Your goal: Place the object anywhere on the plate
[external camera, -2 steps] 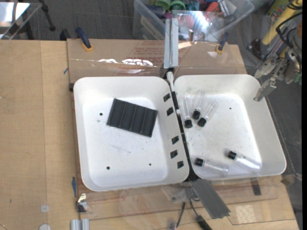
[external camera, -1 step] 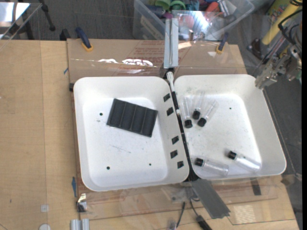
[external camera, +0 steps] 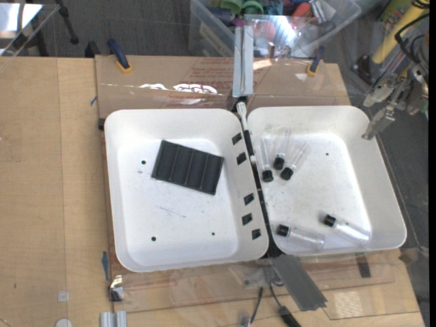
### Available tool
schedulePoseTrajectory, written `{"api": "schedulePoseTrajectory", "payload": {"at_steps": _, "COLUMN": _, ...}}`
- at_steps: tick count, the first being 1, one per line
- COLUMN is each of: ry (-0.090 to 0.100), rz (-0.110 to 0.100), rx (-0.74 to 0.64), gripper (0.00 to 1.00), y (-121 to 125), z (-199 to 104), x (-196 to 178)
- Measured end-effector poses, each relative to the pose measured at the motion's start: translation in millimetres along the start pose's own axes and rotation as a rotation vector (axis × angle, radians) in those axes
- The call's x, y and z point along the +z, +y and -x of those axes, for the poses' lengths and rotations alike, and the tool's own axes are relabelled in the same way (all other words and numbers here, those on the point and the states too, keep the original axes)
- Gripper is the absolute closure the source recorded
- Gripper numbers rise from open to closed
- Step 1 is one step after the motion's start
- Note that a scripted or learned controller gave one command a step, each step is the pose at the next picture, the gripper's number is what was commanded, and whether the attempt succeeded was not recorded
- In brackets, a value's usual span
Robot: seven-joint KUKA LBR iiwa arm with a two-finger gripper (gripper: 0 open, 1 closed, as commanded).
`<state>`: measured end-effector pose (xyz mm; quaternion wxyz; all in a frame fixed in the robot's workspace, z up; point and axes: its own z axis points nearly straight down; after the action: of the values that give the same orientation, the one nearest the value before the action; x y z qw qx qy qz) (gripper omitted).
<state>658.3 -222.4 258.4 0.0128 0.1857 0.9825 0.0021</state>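
Wooden bench (external camera: 48,182) bore two white bins: left bin (external camera: 129,131), right bin (external camera: 385,182), side by side, touching.

End effector (external camera: 373,127) sits at far right of the camera view, high up in frame, metal fingers pointing down and to the left, tip thin and pale grey. Above and right of it the wrist hardware and dark cabling run off toward the top right corner, where the arm enters. Nothing seen between the fingers; finger gap too small and blurred to read.
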Motion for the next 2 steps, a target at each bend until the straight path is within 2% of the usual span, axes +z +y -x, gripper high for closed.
{"api": "schedulePoseTrajectory", "payload": {"at_steps": 1, "ry": -0.009, "rz": 0.004, "rx": 0.002, "gripper": 1.00, "y": 0.9, "z": 1.7, "x": -11.9}}
{"api": "schedulePoseTrajectory", "payload": {"at_steps": 2, "ry": -0.008, "rz": 0.004, "rx": 0.002, "gripper": 0.00, "y": 1.1, "z": 1.6, "x": -11.6}}
